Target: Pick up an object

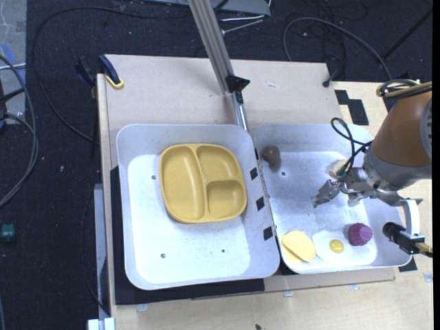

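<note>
A: What's in the right bin (302, 158)?
B: Purple cupcake-like toy (359, 234) at the near right corner, fried egg toy (332, 245) just left of it, yellow wedge (299, 246) next, touching the egg. Brown lump (272, 156) sits far side, by the divider.
A: Pincer (328, 192)?
B: Over mid-bin, well apart from the toys, nothing between the fingers; fingers look spread, i.e. released.
A: Left bin (137, 184)?
B: Yellow 3-compartment plate (203, 183). Both bins on the bench (172, 91).
</note>
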Controlling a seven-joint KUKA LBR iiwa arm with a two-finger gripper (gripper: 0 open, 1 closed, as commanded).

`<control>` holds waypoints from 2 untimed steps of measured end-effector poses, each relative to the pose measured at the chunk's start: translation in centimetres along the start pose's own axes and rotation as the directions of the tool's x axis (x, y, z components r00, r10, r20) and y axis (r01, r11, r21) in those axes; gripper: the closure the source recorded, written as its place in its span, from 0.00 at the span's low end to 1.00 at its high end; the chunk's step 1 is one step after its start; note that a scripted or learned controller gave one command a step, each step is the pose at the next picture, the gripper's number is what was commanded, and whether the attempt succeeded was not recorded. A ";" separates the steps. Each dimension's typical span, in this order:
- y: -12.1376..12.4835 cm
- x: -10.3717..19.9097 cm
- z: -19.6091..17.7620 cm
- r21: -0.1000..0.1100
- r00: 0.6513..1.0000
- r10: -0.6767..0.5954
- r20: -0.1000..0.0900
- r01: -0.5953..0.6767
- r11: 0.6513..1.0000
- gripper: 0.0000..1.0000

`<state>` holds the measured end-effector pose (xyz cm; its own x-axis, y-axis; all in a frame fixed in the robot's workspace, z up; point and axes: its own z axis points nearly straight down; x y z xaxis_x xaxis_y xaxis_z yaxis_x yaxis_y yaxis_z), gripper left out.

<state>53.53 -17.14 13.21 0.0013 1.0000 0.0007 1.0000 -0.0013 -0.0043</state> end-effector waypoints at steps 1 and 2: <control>0.1 0.0 4.0 -0.007 1.000 0.000 0.002 0.000 1.000 0.00; 0.3 -0.1 2.7 -0.013 1.000 0.001 0.005 -0.001 1.000 1.00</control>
<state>53.79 -17.25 10.53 0.0022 1.0000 -0.0048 1.0000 -0.0022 0.0085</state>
